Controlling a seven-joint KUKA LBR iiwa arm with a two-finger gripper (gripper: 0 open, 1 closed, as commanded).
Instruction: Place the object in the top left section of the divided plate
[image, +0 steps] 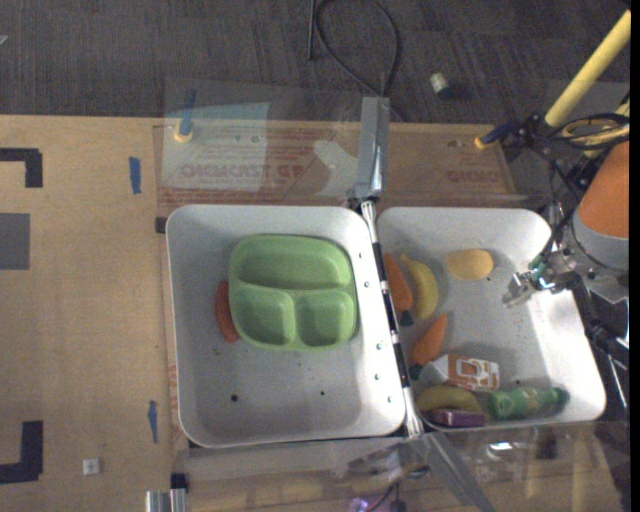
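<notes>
Green divided plate (292, 290) lies flat in left bin (200, 380)

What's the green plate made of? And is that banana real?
The green divided plate looks like moulded plastic: one even colour, soft sheen, rounded ridges between sections. The banana is probably a plastic toy, smooth and uniformly yellow, though this view is too coarse to be sure.

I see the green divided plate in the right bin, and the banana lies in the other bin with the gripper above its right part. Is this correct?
Not quite. The camera view shows the green divided plate in the left bin, not the right one. The rest holds: the banana lies in the other bin, the right bin, and the gripper is above its right part.
</notes>
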